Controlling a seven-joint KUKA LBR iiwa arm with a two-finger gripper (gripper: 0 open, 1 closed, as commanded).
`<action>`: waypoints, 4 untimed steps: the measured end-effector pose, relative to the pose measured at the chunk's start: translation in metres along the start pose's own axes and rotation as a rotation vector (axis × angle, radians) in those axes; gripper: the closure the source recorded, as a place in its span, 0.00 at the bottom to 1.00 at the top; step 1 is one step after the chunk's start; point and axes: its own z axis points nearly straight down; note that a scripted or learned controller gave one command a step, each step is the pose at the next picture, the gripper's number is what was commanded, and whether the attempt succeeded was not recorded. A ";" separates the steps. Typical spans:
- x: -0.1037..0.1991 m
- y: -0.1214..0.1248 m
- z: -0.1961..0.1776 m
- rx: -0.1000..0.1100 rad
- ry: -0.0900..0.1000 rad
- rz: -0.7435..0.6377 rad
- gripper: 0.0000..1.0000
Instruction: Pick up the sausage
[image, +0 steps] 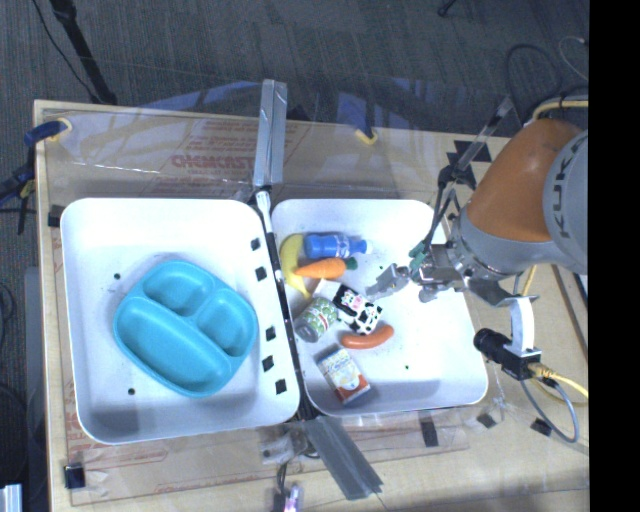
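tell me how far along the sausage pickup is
Done so far: only the approach. The hand sits low over the right white bin, up and to the right of the toys. In hand: nothing visible between its fingers. Left: the whole grasp and lift, since the orange-red sausage lies on the bin floor beside the black-and-white cow toy, apart from the hand.

Single fixed overhead camera, slanted down, both bins (440, 215) visible.
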 end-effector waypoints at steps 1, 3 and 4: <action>0.015 0.059 0.133 0.000 0.000 0.189 0.00; -0.022 0.017 0.057 -0.002 -0.001 0.395 0.00; -0.022 0.018 0.048 -0.001 0.000 0.388 1.00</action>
